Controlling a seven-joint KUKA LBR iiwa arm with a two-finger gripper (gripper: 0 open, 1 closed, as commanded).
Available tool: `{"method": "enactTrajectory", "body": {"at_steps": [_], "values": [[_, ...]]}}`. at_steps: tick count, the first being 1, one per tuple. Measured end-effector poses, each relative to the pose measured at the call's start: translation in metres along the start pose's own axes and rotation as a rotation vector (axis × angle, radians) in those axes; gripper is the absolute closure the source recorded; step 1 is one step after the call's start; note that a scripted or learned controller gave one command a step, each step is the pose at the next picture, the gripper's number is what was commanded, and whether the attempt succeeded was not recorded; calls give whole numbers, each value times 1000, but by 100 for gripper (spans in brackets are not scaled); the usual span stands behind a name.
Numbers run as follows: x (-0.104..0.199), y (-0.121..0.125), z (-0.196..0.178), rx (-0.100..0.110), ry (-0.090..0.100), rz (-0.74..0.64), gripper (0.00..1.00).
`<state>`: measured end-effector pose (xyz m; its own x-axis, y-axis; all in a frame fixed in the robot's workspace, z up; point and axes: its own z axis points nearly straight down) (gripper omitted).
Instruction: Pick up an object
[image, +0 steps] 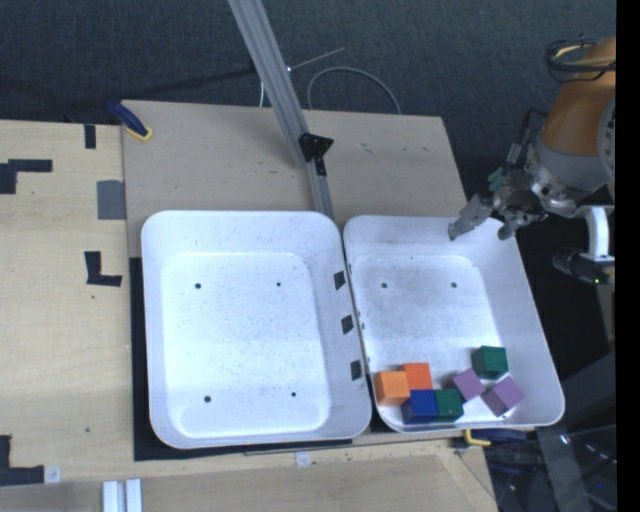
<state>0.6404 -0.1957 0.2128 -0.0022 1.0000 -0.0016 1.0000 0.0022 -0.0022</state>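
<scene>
1. The gripper (484, 218) hangs over the right bin's (530, 300) far right corner — I cannot tell its state.
2. The blocks (440, 388) crowd the bin's near edge, touching.
3. Risk — a descent onto that cluster may wedge between neighbours or nudge them aside.

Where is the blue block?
The blue block sits at the near edge of the right bin, between the orange block and a green block.
</scene>
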Motion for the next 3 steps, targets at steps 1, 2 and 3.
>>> {"method": "enactTrajectory", "body": {"at_steps": [1, 2, 3], "values": [[-14, -38, -117, -10, -2, 1, 0], [-5, -55, -24, 7, 4, 1, 0], [5, -63, -246, -11, -2, 0, 0]]}}
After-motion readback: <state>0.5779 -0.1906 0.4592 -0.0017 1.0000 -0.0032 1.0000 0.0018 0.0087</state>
